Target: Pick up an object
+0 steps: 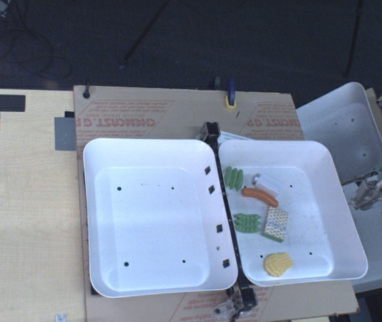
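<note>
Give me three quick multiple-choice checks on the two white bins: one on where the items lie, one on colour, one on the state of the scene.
1. Where do the small items lie?
A. In the left bin
B. In the right bin
C. On the cardboard sheet

2. What colour is the long sausage-shaped piece?
A. Orange
B. Blue
C. Black

3. How do the two green ridged pieces lie?
A. Stacked
B. Apart, near the divider
C. Outside the bins

Answers:
1 B: all pieces sit inside the shallow white right bin.
2 A: the sausage-shaped piece is orange.
3 B: the upper green ridged piece and the lower green ridged piece lie separately along the black divider clips, with the speckled block and the round yellow piece further right.
</note>
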`<state>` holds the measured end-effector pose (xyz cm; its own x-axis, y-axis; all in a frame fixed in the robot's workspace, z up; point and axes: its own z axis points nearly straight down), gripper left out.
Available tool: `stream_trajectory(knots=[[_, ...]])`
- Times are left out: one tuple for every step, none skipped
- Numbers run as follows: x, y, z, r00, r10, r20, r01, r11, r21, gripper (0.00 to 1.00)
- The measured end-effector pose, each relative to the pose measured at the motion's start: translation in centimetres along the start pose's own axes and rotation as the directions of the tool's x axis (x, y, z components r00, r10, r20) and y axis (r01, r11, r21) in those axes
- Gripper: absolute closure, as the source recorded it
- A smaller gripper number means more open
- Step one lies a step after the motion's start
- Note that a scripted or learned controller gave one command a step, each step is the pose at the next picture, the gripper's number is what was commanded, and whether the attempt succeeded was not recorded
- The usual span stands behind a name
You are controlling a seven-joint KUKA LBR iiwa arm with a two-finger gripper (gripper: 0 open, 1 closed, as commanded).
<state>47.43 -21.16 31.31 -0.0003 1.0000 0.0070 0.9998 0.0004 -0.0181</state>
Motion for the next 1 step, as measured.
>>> stream_trajectory(knots=[[-0.2,0.01,-11.32,1.0,-0.001,0.011,0.001,1.0,-0.027,1.0]])
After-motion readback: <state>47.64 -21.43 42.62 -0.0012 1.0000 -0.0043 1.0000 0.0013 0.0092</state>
